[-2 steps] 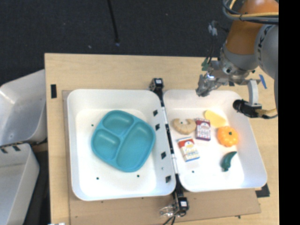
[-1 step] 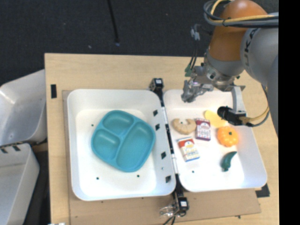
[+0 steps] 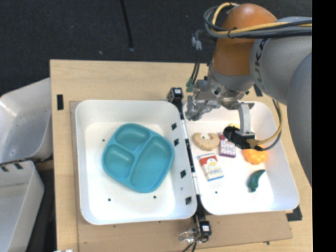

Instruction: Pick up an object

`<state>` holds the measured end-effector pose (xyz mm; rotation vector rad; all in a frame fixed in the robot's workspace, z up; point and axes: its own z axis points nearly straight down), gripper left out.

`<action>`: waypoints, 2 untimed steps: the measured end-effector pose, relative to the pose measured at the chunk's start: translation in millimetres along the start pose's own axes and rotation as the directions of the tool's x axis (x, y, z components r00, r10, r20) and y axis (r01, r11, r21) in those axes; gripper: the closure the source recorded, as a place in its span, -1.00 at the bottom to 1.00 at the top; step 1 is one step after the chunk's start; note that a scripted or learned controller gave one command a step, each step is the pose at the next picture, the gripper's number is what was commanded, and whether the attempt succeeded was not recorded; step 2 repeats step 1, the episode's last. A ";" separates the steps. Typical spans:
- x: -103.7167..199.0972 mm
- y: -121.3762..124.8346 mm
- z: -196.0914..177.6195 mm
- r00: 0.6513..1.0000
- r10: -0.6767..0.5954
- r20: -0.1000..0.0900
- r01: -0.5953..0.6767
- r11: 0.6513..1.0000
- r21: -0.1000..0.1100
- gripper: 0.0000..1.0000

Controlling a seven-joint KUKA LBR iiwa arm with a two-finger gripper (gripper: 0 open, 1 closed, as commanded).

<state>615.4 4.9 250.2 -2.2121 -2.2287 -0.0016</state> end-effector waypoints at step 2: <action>41.5 -32.4 2.7 1.000 0.001 0.001 -0.001 1.000 0.001 1.00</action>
